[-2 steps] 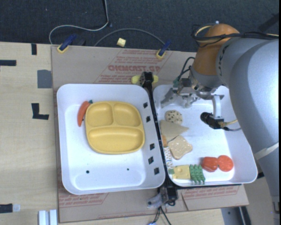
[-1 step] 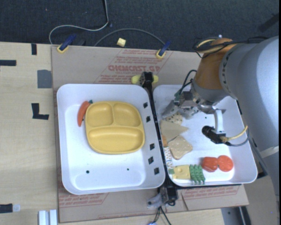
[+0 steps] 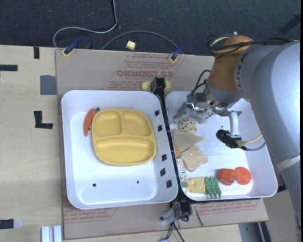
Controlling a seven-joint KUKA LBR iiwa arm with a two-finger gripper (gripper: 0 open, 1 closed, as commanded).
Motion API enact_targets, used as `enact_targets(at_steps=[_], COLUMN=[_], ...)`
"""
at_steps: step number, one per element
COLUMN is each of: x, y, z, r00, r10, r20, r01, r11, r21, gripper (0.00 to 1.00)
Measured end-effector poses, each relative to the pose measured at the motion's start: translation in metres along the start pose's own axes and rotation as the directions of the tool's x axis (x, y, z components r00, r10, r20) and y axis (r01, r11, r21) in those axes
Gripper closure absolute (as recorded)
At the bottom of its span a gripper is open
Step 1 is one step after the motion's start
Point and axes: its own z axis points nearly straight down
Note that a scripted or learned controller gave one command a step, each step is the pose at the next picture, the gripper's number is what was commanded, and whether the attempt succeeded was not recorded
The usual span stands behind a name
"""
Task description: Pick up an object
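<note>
**Gripper low over the right bin, nothing lifted yet**

Food pieces crowd the near end of the right bin (image 3: pixel 260 183): a green-and-yellow piece (image 3: pixel 204 185) at the front edge, two red tomato-like pieces (image 3: pixel 235 176) beside it, then a tan bread slice (image 3: pixel 194 158) and a pale wedge (image 3: pixel 186 139) farther in. Beyond those lies a speckled cookie (image 3: pixel 187 125), and just past it hangs the gripper (image 3: pixel 194 110), low over the far end of that bin. Its metal parts blur together, so whether it is spread or closed, or has hold of anything, cannot be told.

In the left bin (image 3: pixel 78 185) sits a yellow divided plate (image 3: pixel 124 136) with an orange carrot (image 3: pixel 89 121) at its far left side.

By my reading the pick is not done: every piece appears to rest on a bin floor. The cookie seems the likeliest target, being nearest the gripper. The arm's bulk covers the right bin's far right corner.
</note>
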Motion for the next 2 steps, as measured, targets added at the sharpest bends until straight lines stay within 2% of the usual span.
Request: enact_targets(at_steps=[1, 2], x=[0.0007, 0.0007], y=[-0.0002, -0.0003], z=[-0.0102, -0.0096], r00=[1.0, 1.0], r10=[-0.001, -0.001], r20=[-0.001, -0.001], r01=[0.001, 0.001], r11=[1.0, 1.0], r21=[0.0, 0.0], gripper=[1.0, 0.0])
